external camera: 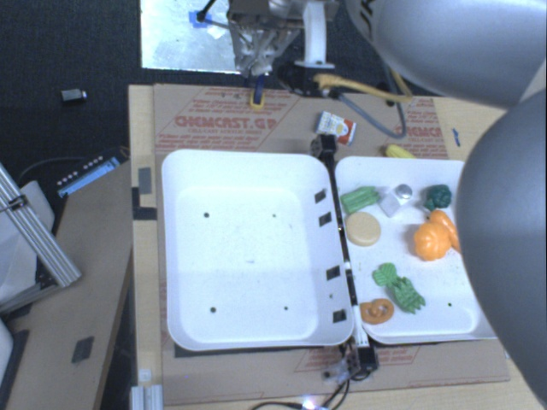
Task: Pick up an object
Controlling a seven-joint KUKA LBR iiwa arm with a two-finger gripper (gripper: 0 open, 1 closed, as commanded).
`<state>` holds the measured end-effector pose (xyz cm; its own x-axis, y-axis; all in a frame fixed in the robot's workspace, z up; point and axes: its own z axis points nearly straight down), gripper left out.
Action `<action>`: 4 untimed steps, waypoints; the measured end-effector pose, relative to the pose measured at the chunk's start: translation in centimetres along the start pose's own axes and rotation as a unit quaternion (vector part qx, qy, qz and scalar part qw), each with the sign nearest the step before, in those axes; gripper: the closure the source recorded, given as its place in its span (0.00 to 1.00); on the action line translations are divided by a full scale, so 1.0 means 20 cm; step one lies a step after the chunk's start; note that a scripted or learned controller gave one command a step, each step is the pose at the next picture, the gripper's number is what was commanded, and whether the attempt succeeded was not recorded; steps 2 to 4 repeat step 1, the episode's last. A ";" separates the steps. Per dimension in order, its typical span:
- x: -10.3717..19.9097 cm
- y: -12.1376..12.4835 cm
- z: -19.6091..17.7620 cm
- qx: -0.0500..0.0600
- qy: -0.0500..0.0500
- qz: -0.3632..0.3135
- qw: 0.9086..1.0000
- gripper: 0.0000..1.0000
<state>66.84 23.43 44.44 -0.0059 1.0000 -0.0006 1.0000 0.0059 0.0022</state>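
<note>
The gripper [256, 68], its spread unclear, hangs beyond the left bin's [184, 254] far rim.

Two white bins [248, 246]; the right bin [444, 319] holds seven small objects (three green [360, 198], two orange [433, 236]).

Lighting: even, overhead; you get mild glare on the left bin [248, 246]. Right of it, the arm [479, 41] looms blurred, out of focus.
</note>
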 end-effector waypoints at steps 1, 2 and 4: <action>0.00 0.00 0.00 0.000 0.000 0.000 1.000 1.00; 0.00 0.00 0.00 0.000 0.000 0.000 1.000 1.00; 0.00 0.00 0.00 0.000 0.000 0.000 1.000 1.00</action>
